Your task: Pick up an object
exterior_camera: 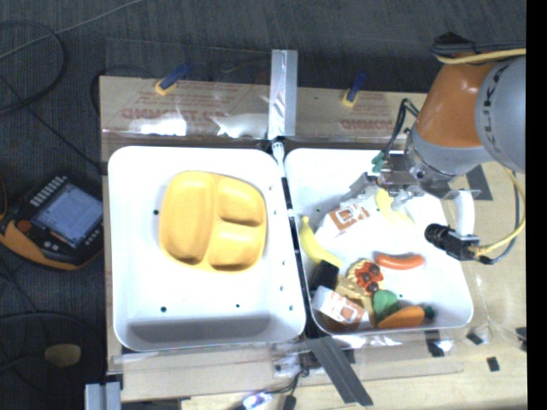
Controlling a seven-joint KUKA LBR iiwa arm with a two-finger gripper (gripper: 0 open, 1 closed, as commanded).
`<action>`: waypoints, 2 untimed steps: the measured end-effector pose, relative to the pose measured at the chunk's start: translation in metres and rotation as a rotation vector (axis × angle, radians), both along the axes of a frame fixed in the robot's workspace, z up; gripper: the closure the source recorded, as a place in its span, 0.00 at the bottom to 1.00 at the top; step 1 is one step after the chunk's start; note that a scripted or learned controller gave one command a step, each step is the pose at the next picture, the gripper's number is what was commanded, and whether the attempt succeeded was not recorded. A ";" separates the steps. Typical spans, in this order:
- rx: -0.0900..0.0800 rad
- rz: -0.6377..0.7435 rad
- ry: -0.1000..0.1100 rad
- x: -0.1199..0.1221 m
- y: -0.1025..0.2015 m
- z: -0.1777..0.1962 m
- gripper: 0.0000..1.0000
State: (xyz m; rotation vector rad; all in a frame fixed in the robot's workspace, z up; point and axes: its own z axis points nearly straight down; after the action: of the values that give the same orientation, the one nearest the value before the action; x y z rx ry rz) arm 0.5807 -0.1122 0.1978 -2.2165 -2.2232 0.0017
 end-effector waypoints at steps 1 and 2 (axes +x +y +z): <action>-0.005 0.009 -0.013 0.042 -0.017 -0.109 0.00; -0.006 0.011 -0.014 0.017 -0.009 -0.108 0.00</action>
State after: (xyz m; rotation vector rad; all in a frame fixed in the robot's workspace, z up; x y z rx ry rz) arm 0.5977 -0.1210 0.0899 -2.2136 -2.2455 -0.0069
